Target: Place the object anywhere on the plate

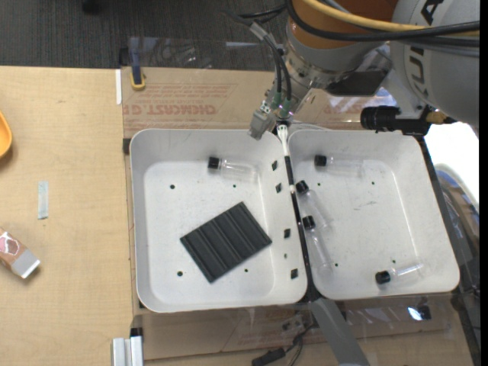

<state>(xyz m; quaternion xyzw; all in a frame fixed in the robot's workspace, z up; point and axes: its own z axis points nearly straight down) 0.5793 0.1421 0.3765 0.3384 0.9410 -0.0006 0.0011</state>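
**Arm above the bins' far rim, plate bare of tubes**

The wooden tabletop (61, 204) carries two white bins. The grey arm (343, 44) reaches in from the right, and its wrist end hangs over the far rim where the two bins meet. I cannot tell whether the fingers are open or closed, so places are given from that wrist end.

The left bin (145, 227) lies nearer the camera and to the left, and the right bin (435, 227) lies nearer and to the right. A printed cardboard sheet (191, 97) lies flat to the left of the wrist end, behind the left bin.

The plate (225, 241), a dark ribbed slab, lies at a slant in the left bin, well apart from the wrist end, and nothing rests on it.

A clear tube with a black cap (227, 166) lies in the left bin just beyond the plate, apart from it. This is the nearest tube on that side. More capped tubes (309, 223) lie in the right bin, one of them at its near right corner (396, 273).
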